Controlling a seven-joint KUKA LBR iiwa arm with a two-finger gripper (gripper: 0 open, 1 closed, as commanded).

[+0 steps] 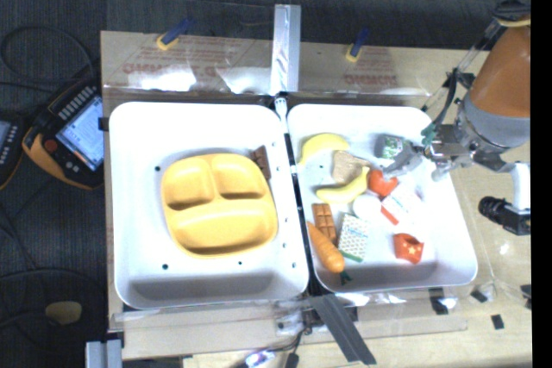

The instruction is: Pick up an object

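Camera view: the right bin holds a jumble of small toy foods, any of which could be the thing to pick. Near its middle lie a yellow banana and a tan wedge touching it, with a pale yellow round piece just above them. A red-orange piece sits beside the banana's right end, and a small green-grey object lies toward the upper right of the bin. Lower down, a carrot runs along the left wall, a brown waffle-like bar above it and a white dotted packet to its right. A red strawberry-like piece rests apart near the lower right corner.

The gripper hangs over the upper right part of this bin, just right of the red-orange piece; I cannot tell its state, and nothing is seen gripped. The arm's orange band shows at the right edge of the frame.

The left bin carries a yellow divided tray at its centre. A handheld controller lies on the floor at the left edge.
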